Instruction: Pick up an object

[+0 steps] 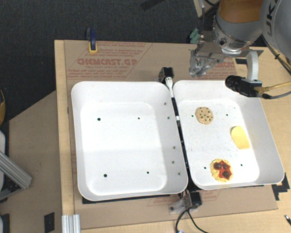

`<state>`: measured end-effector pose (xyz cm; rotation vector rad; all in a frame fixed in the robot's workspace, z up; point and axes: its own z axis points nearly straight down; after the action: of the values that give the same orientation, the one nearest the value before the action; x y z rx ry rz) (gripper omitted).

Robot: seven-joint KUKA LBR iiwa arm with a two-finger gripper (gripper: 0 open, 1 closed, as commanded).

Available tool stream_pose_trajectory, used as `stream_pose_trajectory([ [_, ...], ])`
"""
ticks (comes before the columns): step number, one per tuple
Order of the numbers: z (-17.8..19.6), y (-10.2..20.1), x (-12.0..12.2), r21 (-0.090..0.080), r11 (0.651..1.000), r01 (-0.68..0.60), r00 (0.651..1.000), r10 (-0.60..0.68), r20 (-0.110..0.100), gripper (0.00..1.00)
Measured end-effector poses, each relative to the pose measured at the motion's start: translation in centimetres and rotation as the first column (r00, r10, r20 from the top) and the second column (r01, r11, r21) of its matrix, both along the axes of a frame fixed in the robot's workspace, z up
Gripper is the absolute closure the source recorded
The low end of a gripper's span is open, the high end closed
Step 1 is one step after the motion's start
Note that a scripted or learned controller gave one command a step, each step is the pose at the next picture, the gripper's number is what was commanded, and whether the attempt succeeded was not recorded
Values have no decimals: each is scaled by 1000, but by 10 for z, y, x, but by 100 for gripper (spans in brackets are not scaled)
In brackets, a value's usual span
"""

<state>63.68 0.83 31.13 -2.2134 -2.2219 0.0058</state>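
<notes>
Three small objects lie in the right bin: a round tan cookie with dark chips near its upper middle, a yellow slice-shaped piece to the right, and a small pizza-like disc with red topping near the front edge. My gripper hangs above the far rim of the right bin, behind the cookie and apart from all three objects. Nothing shows between its fingers.
The left bin sits beside the right one, with a black clip at the top of the seam between them. A blue and yellow clamp holds the cardboard base at the back left. A black cable fitting juts over the right bin's far corner.
</notes>
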Motion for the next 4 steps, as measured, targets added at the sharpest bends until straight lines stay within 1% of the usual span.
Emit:
stream_pose_trajectory([
  [1,25,42,31,-1,1000,-1,1000,1,13,100],
  [2,-28,118,29,0,1000,-3,1000,3,1,100],
  [3,-29,148,30,-1,1000,1,1000,-1,8,100],
  [4,-16,174,30,0,1000,1,1000,-1,10,100],
])
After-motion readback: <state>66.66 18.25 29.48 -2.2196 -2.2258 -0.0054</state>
